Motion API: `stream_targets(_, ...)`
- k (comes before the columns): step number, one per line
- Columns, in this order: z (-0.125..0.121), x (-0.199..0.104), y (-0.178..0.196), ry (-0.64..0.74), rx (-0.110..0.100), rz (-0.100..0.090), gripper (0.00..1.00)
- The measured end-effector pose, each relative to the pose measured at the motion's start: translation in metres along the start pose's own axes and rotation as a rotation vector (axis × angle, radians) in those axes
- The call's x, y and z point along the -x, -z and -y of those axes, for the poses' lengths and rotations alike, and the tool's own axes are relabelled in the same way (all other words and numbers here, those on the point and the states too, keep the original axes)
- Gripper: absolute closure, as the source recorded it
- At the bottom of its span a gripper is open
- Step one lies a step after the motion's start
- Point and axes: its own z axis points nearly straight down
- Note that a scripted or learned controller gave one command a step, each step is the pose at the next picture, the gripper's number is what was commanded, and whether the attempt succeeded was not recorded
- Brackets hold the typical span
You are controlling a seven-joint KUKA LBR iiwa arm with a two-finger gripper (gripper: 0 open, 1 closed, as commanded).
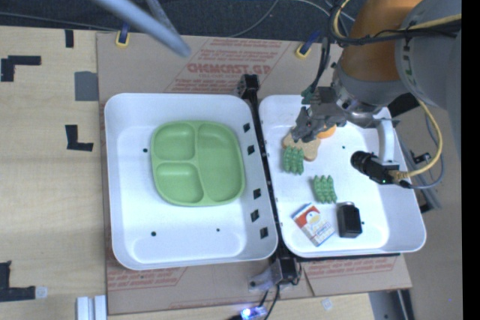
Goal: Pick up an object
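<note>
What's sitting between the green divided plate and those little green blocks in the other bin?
In the camera view, between the green divided plate and the green blocks lie bare bin floor, the two bins' adjoining rims, and black clips along them.

Left bin (120, 161): we note a divided plate (198, 163) inside.
Right bin (401, 225): two bricks (292, 159) (324, 188), card box (313, 224), dark block (349, 219).

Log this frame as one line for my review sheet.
arm: over right bin | gripper: low at tan object | grasp: unconfirmed | left bin: green divided plate
</note>
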Motion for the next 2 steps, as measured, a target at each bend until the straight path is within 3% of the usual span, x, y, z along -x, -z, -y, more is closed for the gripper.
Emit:
stream_targets(1,0.016,-0.046,-0.003,-0.002,-0.001,0.001,1.0)
stream_targets(2,0.016,-0.1,0.003,0.001,0.0,0.0,1.0)
